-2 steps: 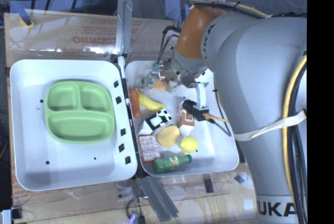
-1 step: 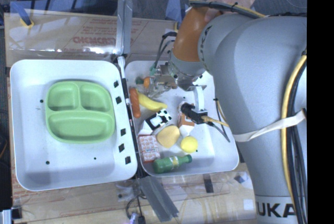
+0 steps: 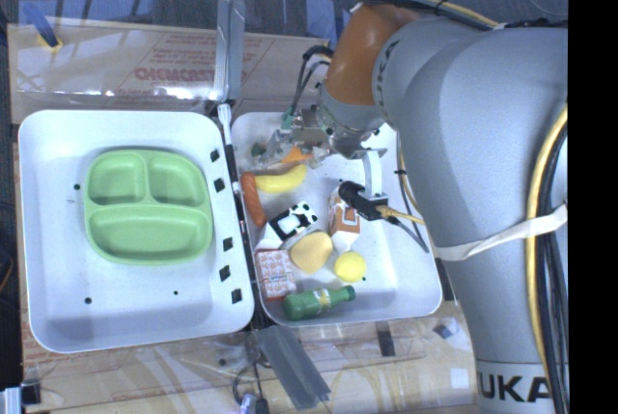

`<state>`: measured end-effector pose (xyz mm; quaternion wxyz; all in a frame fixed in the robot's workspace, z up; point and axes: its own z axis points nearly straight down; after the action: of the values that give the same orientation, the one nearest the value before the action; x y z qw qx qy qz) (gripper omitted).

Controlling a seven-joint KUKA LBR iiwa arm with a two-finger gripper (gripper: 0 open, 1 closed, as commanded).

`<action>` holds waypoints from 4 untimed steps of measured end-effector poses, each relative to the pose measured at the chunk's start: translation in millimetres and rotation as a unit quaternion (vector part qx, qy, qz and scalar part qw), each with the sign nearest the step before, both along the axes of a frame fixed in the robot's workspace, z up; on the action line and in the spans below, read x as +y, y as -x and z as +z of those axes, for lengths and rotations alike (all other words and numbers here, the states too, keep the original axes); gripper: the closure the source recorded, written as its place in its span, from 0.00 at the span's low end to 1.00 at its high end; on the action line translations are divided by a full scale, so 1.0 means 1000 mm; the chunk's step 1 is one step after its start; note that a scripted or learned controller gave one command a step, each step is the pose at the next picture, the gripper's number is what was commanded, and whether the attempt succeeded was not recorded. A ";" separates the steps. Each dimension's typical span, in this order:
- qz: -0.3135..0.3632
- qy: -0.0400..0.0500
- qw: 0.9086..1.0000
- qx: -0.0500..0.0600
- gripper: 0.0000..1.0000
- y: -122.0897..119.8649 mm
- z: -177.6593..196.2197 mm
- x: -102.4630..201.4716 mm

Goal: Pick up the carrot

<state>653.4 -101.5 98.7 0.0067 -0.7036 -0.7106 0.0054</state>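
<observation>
Starting on the left, the left bin (image 3: 48, 209) holds just a green divided plate (image 3: 150, 207), sitting flat and well away from the action. Across the divider now into the right bin (image 3: 417, 282), and here's the crowd. The carrot (image 3: 253, 200) lies along the left wall of this bin, orange, running lengthwise down it, its upper end just under the banana (image 3: 280, 179). Nothing is touching it from above that I can see. Beside it a black-and-white block (image 3: 293, 221), a printed card (image 3: 274, 273), a pale potato-like lump (image 3: 311, 252), a lemon (image 3: 350, 266), and a green bottle (image 3: 319, 301) lying on its side at the near edge.

Up at the far end of the bin, the gripper (image 3: 294, 140) is down low among the clutter, near the banana's upper end. Whether it's spread or pinched, I can't tell; the wrist and cables hide it.

So the score, as I read it: carrot not lifted, resting in the bin. The grasp and the lift look to be still ahead.
</observation>
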 end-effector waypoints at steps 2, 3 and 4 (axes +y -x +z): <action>0.096 -0.001 0.995 -0.003 1.00 -0.002 0.004 -0.010; 0.095 0.000 0.995 -0.003 0.00 -0.002 0.004 -0.011; 0.097 0.000 0.995 -0.004 1.00 -0.003 0.014 -0.010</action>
<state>656.5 -111.0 113.0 0.0039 -0.6315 -0.7754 0.0031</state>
